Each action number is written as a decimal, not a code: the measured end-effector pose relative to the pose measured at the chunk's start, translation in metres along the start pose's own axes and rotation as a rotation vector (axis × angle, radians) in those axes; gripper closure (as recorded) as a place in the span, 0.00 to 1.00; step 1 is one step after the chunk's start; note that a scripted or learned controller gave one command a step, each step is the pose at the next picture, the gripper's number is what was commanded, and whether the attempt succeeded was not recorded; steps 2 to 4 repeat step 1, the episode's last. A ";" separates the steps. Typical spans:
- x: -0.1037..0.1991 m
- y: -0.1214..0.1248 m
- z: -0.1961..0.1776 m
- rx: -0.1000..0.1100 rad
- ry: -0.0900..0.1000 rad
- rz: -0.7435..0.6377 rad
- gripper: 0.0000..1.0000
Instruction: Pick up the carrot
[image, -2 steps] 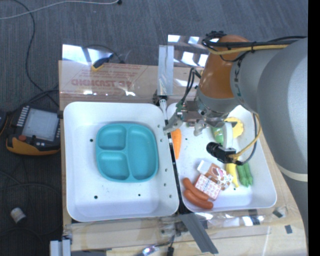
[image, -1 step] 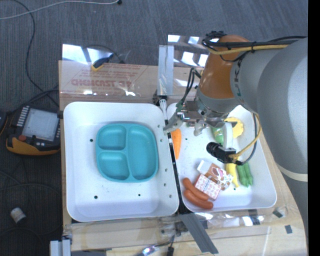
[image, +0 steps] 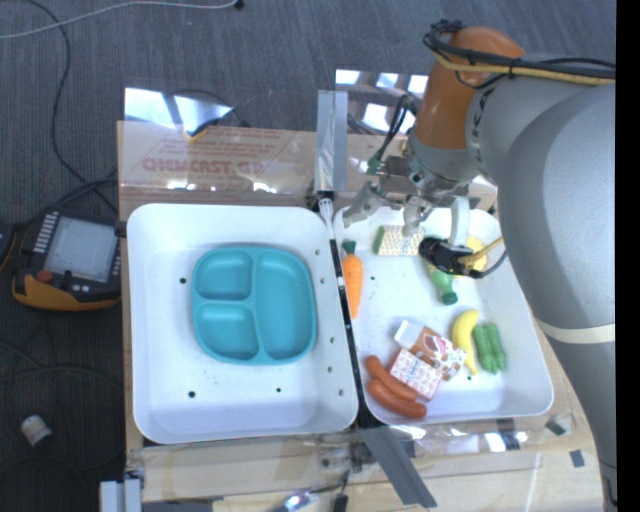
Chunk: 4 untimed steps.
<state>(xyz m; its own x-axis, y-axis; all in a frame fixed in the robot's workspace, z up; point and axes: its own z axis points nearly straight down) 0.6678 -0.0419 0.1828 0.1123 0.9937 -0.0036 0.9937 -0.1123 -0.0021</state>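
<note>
Pincer (image: 410, 215) spread, holding nothing, hovering at right bin's (image: 520, 395) back edge; carrot (image: 352, 281) lies left and nearer camera, tight against the bin's left wall. Risk: a finger hits that wall, or closes on the green-white packet (image: 398, 241) beneath instead

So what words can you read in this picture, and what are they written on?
Red letters on the cardboard sheet behind the bins: too blurred to read.
Print on the small snack box in the right bin: too small to read.
Screen of the handheld controller on the floor: nothing readable.
</note>
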 end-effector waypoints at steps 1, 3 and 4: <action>-0.004 -0.090 0.000 0.001 0.002 -0.080 0.00; -0.004 -0.090 0.000 0.001 0.002 -0.080 0.00; -0.004 -0.090 0.000 0.001 0.002 -0.080 0.00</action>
